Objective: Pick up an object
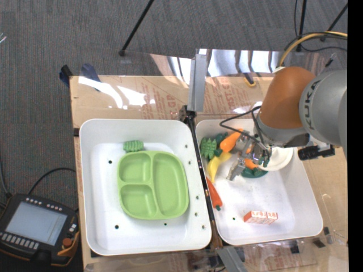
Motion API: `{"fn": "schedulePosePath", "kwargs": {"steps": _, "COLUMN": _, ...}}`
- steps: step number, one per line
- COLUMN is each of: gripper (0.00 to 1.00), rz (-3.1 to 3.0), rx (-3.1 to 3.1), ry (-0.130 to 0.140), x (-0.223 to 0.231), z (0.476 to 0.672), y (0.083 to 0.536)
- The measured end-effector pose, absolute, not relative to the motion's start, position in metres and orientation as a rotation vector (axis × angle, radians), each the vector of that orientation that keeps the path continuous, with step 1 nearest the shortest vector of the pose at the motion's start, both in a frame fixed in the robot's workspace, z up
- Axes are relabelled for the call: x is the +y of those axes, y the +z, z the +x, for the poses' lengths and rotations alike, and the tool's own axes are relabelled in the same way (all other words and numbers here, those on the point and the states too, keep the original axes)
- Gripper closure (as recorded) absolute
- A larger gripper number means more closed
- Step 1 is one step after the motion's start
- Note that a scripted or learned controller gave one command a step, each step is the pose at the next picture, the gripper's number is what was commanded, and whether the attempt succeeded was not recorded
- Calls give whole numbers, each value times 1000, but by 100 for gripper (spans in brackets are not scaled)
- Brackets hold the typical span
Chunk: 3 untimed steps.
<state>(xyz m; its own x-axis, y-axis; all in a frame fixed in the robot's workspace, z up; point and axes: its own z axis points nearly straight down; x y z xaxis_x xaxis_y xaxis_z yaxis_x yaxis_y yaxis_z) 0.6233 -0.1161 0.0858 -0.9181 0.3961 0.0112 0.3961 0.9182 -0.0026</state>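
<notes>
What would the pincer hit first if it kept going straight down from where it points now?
Probably the dark green piece directly beneath the pincer, beside the yellow toy in the right bin. Depth is hard to judge from this slant.

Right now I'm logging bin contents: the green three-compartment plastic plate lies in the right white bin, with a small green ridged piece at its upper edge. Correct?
Not quite. In the camera view the green three-compartment plastic plate lies in the left white bin, not the right one. The small green ridged piece does sit at its upper edge.

Robot lab: teach pendant (35, 227), tripod legs (139, 21), carpet.
</notes>
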Motion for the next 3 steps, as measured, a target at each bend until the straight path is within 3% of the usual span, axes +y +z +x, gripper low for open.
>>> {"fn": "schedulePosePath", "kwargs": {"steps": 1, "gripper": 0, "rz": -578, "rx": -3065, "ry": 29, "x": -100, "z": 629, "y": 86}}
{"fn": "schedulePosePath", "kwargs": {"steps": 2, "gripper": 100, "rz": -570, "rx": -3089, "ry": 14, "x": -94, "z": 635, "y": 98}}
{"fn": "schedulePosePath", "kwargs": {"steps": 3, "gripper": 0, "rz": -568, "rx": -3089, "ry": 11, "x": -93, "z": 635, "y": 98}}
